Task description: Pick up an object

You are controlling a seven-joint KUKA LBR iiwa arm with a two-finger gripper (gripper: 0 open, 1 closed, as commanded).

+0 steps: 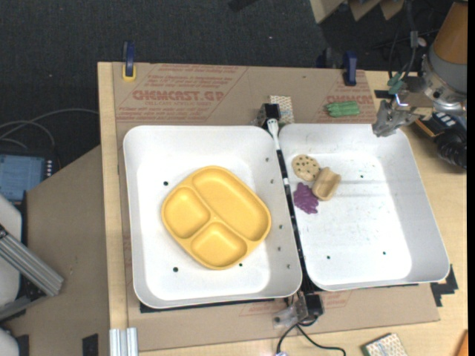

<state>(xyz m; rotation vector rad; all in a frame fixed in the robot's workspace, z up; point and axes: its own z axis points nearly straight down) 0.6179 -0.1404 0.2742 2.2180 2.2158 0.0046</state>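
In the right bin (386, 221) three small items lie near its left wall: a round cookie (304, 167), a tan bread-like piece (326, 184) touching it, and a purple bunch of grapes (305, 198) just below. My gripper (388, 119) hangs at the bin's far right corner, over the rim, well apart from these items. Nothing shows between its fingers.
A yellow three-compartment plate (215, 216) lies in the left bin (148, 199). A green object (343, 109) rests on the cardboard behind the right bin. Blue clamps (349, 70) hold the board's far edge. The grey arm (449, 58) comes in from the upper right.
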